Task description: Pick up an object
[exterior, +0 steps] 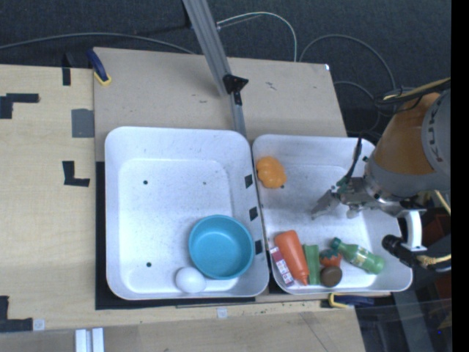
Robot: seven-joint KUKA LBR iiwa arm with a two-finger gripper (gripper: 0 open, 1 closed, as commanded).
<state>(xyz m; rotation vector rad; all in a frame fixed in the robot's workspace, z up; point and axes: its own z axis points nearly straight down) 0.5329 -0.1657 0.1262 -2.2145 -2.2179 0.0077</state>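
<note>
The arm (410,149) reaches in from the right over the right bin (308,147), and its gripper (330,202) hangs above the bin's middle, with the fingers (320,208) pointing left and down toward the bare white floor. Whether the fingers stand apart or together cannot be told at this angle and size; nothing shows between them. An orange fruit (270,172) lies in the upper left part of the right bin, close to the wall it shares with the left bin (132,141), up and to the left of the fingers and apart from them. Along the near edge of the right bin lies a row of things below the fingers: a carrot (292,254) with a red and white packet (279,263) just beside it on the left, a small green piece (312,261), a brown round thing (331,276) with something red (331,259) touching it above, and a green bottle (358,256) lying on its side to the right. In the left bin a blue bowl (220,246) sits upright near the lower right corner, and a white ball (190,279) rests touching its lower left rim. Both bins stand on the worktop (161,86).
</note>
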